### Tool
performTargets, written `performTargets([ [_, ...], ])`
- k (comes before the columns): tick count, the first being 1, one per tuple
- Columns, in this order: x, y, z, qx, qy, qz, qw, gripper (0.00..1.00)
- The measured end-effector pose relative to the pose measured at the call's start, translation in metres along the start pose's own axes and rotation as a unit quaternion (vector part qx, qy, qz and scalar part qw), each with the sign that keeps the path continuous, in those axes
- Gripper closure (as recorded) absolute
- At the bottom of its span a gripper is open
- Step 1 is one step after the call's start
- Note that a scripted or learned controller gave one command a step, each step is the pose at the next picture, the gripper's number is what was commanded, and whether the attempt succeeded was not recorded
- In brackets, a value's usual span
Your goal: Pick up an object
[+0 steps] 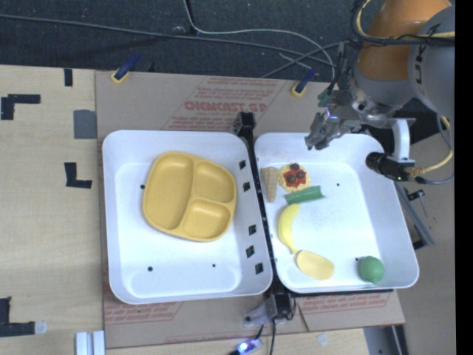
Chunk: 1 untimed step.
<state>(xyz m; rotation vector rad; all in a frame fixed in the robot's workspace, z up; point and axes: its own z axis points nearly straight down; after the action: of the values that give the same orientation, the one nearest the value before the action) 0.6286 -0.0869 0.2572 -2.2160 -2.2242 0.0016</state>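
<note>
Seen from the fixed camera above the table (44, 220), the grey arm (403, 43) with its orange band reaches in from the right, its pincer (322, 135) hanging over the far rim of the right bin (395, 220). From this angle I cannot tell whether the pincer is wide or narrow, and nothing is seen between its tips.

The right bin holds the loose objects. A small cone-shaped piece (270, 183) lies near the bin's left wall, just beside a yellow square topped with red (295, 175). A green strip (304, 194) lies just below that square, and a yellow banana (288, 225) curves down from it. Nearer the front edge lies a pale yellow oval piece (315, 265), and a green ball (371, 269) sits in the front right corner, well apart from the pincer.

The left bin (122, 272) carries a yellow divided plate (189, 196), lying flat near its middle.
</note>
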Motion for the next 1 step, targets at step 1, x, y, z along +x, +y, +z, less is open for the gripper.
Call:
performTargets([
  [1,0.0497,-0.0091,0.0019,0.0,0.0,-0.001,1.0,1.0],
])
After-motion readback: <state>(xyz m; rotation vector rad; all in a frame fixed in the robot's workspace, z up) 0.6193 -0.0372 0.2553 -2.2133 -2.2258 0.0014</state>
